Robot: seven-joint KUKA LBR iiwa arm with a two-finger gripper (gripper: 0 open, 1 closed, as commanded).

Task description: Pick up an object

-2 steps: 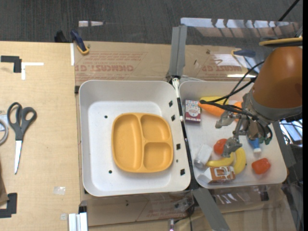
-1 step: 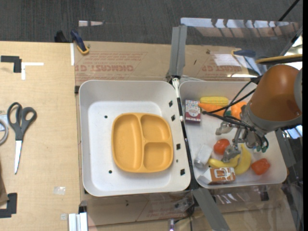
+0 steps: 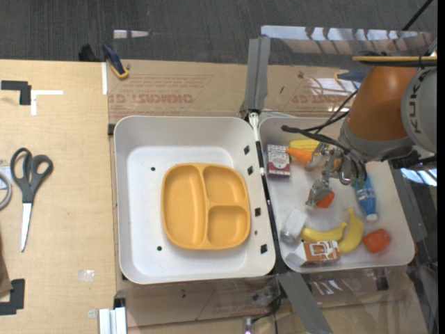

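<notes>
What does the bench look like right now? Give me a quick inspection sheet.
Surface: two white bins; left bin, right bin.
Job's things: right bin holds a banana, bottle, red box, carton, a white block and a red-orange piece.
Clutter: yellow divided tray in the left bin.
Grippers: gripper low over the right bin at a small orange thing; grasp not clear.
Cables: black cables by the wrist.
Surroundings: scissors on the wooden table, cardboard behind the bins.
</notes>
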